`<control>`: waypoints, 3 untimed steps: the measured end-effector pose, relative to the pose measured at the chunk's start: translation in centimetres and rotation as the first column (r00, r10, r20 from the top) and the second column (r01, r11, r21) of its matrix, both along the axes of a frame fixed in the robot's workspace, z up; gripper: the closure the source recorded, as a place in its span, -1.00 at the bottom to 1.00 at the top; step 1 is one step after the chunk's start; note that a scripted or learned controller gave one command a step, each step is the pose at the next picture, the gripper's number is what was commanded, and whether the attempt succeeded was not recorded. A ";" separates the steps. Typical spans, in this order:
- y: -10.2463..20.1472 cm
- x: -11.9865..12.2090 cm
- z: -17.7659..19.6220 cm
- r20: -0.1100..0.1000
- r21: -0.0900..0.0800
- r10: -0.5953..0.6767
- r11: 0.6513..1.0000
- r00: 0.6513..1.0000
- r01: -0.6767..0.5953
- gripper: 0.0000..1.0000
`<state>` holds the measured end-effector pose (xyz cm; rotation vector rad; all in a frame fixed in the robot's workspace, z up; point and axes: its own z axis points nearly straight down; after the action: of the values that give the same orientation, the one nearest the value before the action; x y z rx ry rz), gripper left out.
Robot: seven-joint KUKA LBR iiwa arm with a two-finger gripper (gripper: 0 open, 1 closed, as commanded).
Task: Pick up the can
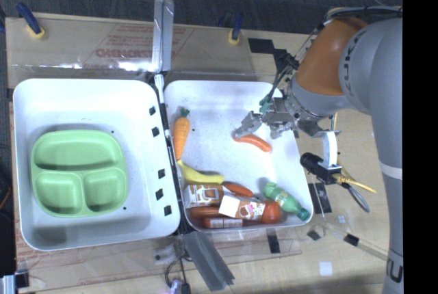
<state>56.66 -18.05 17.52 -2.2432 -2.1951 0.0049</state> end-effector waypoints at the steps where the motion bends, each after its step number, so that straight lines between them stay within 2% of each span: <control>1: 0.4 -7.0 -8.4 -0.001 0.002 -0.080 0.997 0.997 0.080 -1.00; 2: 7.8 -5.8 -8.5 -0.001 0.002 -0.088 0.996 0.996 0.088 -1.00; 3: 1.7 1.3 -8.3 0.003 0.000 0.068 0.998 0.998 -0.068 -1.00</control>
<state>57.95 -16.38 9.17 -2.1681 -2.2716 0.0014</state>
